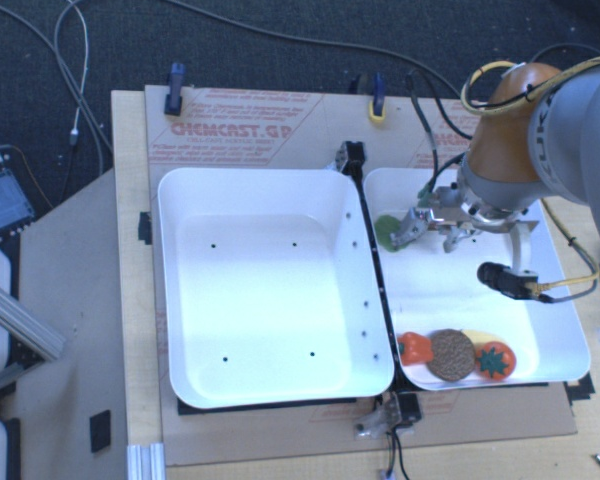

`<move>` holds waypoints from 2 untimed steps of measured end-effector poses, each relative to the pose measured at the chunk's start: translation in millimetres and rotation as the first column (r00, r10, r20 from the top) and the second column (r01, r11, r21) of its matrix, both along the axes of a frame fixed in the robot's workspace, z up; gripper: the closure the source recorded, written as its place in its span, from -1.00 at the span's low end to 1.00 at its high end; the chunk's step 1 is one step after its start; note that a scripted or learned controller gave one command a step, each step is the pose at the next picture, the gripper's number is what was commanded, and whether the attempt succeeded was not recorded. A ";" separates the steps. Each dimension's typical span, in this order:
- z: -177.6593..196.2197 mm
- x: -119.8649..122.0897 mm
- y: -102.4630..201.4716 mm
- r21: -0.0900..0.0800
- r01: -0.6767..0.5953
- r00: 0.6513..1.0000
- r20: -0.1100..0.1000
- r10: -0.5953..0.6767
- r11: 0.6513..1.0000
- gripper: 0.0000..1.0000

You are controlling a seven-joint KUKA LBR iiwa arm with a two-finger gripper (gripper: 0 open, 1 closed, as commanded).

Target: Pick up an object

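Observation:
My gripper hangs low over the back part of the right bin, its fingers spread apart with nothing between them. A small green object lies just left of the left fingertip, against the bin's left wall; I cannot tell if they touch. Along the right bin's front edge lie a red tomato-like piece, a brown round patty, a yellow piece partly hidden behind the patty, and a red piece with a green top.
The left bin sits beside the right one, with a black divider edge between them. A black part with a cable juts from the arm over the right bin. Clamps and cables lie at the bench's back edge.

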State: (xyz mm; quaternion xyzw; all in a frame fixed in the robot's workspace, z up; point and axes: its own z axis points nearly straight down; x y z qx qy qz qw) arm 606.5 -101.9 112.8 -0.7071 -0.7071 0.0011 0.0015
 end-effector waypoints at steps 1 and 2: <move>13.2 1.5 -0.1 -0.001 0.000 1.000 0.006 0.000 1.000 1.00; 57.1 4.0 5.0 -0.001 -0.001 1.000 0.008 0.001 1.000 1.00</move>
